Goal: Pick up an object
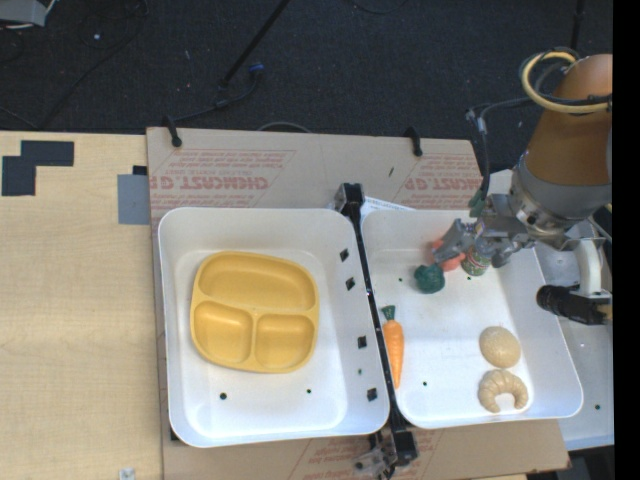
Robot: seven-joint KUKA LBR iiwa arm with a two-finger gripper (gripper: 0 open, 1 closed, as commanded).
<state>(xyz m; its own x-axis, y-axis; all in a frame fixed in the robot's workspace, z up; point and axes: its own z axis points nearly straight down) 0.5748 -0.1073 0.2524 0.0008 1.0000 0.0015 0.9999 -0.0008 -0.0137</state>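
Two grey gripper [462, 245] fingers are hanging spread beside the dark green round toy [430, 279] in the right-hand shallow white bin [560, 368], seemingly lining up a grasp.

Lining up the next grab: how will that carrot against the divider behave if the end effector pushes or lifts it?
The carrot looks like a stiff moulded toy, so probably light and rigid. Its tapered, rounded body may roll or pivot if nudged sideways. It lies along the right bin wall, which could crowd one finger.

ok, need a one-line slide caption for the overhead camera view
KUKA arm's gripper low in the right bin near a green toy; carrot, bun, croissant there; yellow tray left.
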